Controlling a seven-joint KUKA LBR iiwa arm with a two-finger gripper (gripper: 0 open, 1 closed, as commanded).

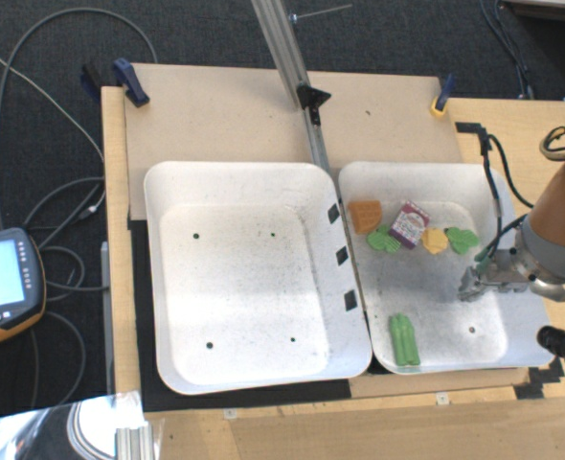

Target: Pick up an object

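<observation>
Two shallow white bins sit side by side on the bench: the left bin (168,257) takes up the centre-left of the frame, and the right bin (436,338) holds the small objects. The arm (555,223) enters at the right edge, and its gripper (476,284) hangs low over the right-hand part of the right bin, apart from every object; its grip cannot be judged from this angle. Near that bin's lower edge lies a green block (403,340), while along its upper part sit an orange block (364,216), a purple packet (409,225), a green piece (385,241) left of the packet, another green piece (463,240) and a yellow piece (436,242).
</observation>
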